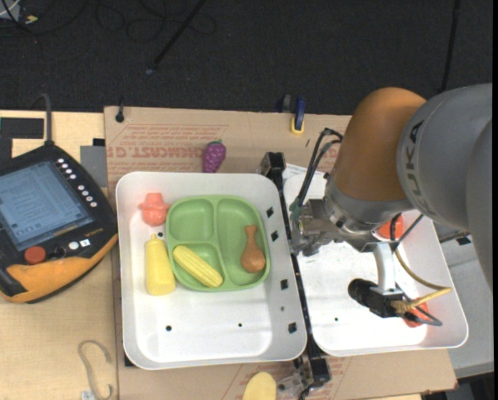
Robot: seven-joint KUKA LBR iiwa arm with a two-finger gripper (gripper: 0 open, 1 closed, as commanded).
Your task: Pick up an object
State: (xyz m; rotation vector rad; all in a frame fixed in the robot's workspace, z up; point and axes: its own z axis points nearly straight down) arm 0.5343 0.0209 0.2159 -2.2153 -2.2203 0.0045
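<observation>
Reaching in from the right: grey arm [436, 157], bent down over the right bin [341, 327]. At its end, gripper [312, 238], low over the left part of this bin, just beside the wall shared with the left bin [207, 327]. Mostly covered by the wrist, so cannot tell whether released, clenched or grasping something.

In the right bin, to the right of the gripper and close under the arm: a red thing [390, 227], only partly seen. Further right and nearer to the camera, by the front right corner: an orange-red thing [415, 317], also half hidden, kind not possible to tell.

In the left bin, to the left of the gripper: a green plate [195, 219] with three compartments. In the right compartment, the one nearest to the gripper: a brown drumstick [251, 249], lying with thick end toward the camera. In the front left compartment: a yellow corn [197, 266], lying at a slant. Beyond the plate, away from the gripper, on the bin floor: a yellow bottle [159, 265], touching or just beside the plate rim, and behind it a pink toy [153, 209].

Outside the bins, well apart from the gripper: a purple grape [214, 155] on the cardboard [166, 140] behind the left bin, a lemon [260, 386] in front of the bins, a pendant [32, 211] far left.
</observation>
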